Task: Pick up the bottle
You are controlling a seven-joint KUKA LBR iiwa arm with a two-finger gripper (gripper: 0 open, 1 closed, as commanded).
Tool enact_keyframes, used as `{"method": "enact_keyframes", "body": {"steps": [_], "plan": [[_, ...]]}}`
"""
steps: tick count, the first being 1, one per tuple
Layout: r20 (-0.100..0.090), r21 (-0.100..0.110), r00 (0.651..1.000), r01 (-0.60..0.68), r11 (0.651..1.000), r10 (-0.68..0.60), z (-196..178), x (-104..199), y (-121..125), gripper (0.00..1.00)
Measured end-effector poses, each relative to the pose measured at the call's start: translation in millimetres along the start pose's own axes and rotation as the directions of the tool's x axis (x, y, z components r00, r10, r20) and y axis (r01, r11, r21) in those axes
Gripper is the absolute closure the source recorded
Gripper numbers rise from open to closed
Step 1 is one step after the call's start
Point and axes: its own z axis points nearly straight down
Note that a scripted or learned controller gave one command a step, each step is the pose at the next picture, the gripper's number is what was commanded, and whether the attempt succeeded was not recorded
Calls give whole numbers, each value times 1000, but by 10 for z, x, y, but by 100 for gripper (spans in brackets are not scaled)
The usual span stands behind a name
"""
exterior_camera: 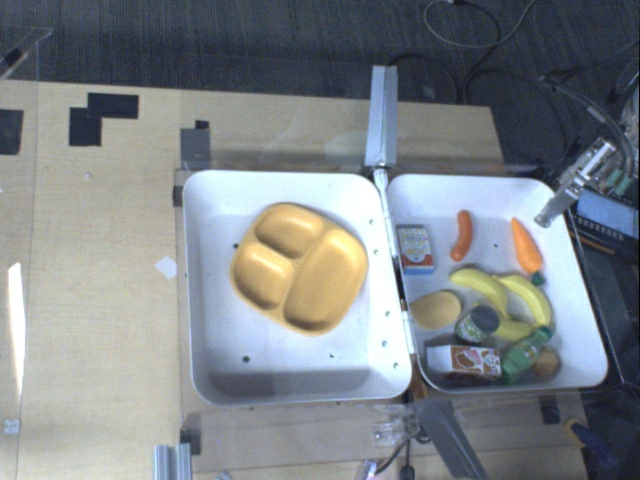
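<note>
- In the right bin, near its front edge, the green bottle lies tipped on its side, cap end up toward the bananas; it is wedged into a pile rather than standing free, which is why it rests at a slant.
- Just beside the bottle sit a small carton on its left and a round tin above it; something brownish touches its right end, too small to name.
- The bananas curve over the tin and press against the bottle's upper end, so the bottle has neighbours on nearly every side.
- Farther back in the same bin, well apart from the bottle, lie a sausage, a carrot, a small box and a pale round piece.
- The left bin bears one thing, a yellow divided tray turned over in its middle.
- At the back right corner of the right bin, the gripper hangs at the rim, well away from the bottle. Nothing is seen between its fingers; whether they stand wide or narrow I cannot tell.
- My judgement: the pick has not begun, and the crowding makes a clean grasp on the bottle chancy.
</note>
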Motion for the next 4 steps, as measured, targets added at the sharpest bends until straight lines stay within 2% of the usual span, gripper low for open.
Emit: {"method": "enact_keyframes", "body": {"steps": [1,2,3,4], "plan": [[-5,2,998,-62,998,62,1037,251,638,0],[-5,4,912,-409,912,409,911,986,1601,0],[-3,5,867,-499,867,499,816,571,580,0],[-2,3,915,-403,915,403,374,185,-39,0]]}}
